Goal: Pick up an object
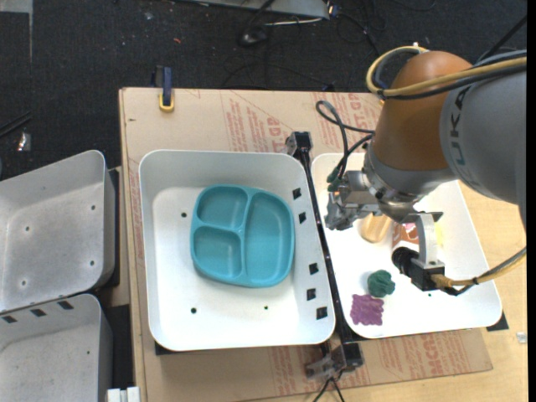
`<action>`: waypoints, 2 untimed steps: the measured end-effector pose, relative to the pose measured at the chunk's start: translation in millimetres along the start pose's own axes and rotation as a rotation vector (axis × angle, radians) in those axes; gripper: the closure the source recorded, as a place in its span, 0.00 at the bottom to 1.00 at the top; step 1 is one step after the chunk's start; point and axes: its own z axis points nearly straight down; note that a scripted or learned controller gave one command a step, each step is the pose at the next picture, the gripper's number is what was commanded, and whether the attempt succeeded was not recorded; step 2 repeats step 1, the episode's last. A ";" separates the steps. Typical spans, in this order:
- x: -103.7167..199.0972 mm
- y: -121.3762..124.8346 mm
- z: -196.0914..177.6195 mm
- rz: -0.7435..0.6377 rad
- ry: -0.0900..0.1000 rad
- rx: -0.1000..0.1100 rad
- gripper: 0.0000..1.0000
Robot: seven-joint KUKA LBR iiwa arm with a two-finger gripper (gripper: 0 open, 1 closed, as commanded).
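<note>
over the right shallow white bin (481, 304), the grey two-finger gripper (347, 212)'s spread i cannot tell; descending, it could nudge the tan rounded object (374, 228) at its 3 o'clock away.

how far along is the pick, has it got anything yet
Done: the arm has reached over the right bin, with the claw low at its left side. In hand: nothing visibly lifted; the tan object sits just beside the claw, and the green lump and purple piece lie loose on the floor. Left: grasp one and raise it. The teal tray sits in the left bin.
</note>
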 end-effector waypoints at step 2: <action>45.0 4.8 5.5 0.001 -0.001 0.001 1.00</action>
